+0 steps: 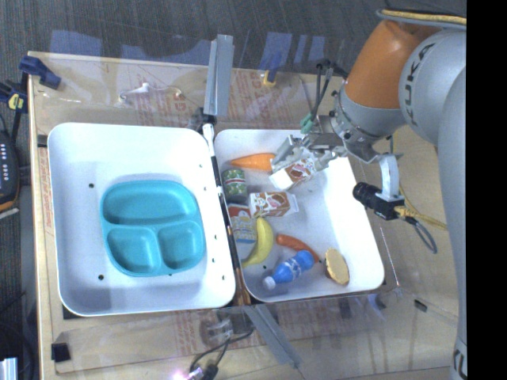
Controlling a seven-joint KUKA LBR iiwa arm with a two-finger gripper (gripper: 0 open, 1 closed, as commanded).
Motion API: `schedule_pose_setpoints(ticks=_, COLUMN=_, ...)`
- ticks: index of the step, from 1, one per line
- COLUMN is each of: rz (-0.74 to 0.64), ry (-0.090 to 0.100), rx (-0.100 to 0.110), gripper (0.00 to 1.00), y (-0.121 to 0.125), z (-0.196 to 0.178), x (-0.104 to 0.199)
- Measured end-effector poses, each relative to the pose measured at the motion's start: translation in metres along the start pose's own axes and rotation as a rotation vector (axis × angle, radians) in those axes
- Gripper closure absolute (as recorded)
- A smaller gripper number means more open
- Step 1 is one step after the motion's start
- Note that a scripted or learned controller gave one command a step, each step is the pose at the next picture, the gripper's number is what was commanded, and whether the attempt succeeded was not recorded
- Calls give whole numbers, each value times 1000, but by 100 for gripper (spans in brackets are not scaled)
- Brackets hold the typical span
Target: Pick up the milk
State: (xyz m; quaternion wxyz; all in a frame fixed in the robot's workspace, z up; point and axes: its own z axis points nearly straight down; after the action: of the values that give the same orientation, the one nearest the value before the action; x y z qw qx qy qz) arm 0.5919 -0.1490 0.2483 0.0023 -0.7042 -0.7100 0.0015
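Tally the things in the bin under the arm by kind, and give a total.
Carrots: 2
Cartons: 2
Green can: 1
Banana: 1
Blue bottle: 1
Tan round snack: 1
Total: 8, leaving out a flat packet partly hidden beside the banana.

Arm low, wrist angled left

I see a blue divided tray in the left bin, and (in the right bin) a carrot, banana, blue bottle.
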Motion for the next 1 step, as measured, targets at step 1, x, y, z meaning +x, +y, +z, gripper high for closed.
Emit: schedule_pose_setpoints(ticks=1, rz=-69, ry=-3, rx=-10, gripper=0, y=54, z=123, x=-52)
